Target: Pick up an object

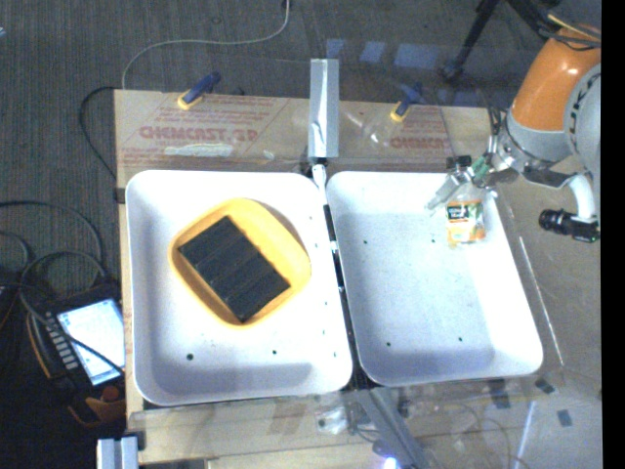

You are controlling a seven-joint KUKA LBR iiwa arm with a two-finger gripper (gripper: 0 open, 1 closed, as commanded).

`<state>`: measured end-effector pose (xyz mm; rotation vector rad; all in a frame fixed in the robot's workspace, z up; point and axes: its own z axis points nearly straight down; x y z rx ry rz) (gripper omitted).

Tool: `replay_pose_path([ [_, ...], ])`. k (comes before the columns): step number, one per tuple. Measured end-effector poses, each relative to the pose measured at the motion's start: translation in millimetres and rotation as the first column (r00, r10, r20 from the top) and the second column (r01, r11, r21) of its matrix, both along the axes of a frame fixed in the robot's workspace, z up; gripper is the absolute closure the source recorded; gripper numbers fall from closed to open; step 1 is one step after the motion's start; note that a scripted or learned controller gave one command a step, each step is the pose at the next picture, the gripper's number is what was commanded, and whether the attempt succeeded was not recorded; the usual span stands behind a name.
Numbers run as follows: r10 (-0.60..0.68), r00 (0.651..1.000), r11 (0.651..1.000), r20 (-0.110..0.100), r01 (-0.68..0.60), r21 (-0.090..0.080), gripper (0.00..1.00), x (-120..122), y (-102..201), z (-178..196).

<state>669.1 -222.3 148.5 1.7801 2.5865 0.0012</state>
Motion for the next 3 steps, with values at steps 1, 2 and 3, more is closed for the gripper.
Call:
replay_pose_path([
  [1, 0.050, 0.999, 0.999, 0.002, -0.050, 0.001, 0.00, 1.9, 1.1, -28.4],
  [2, 0.129, 0.992, 0.992, 0.007, -0.129, -0.013, 0.00, 4.7, 5.9, -32.6],
  [3, 0.129, 0.992, 0.992, 0.007, -0.129, -0.013, 0.00, 4.7, 6.0, -32.8],
])
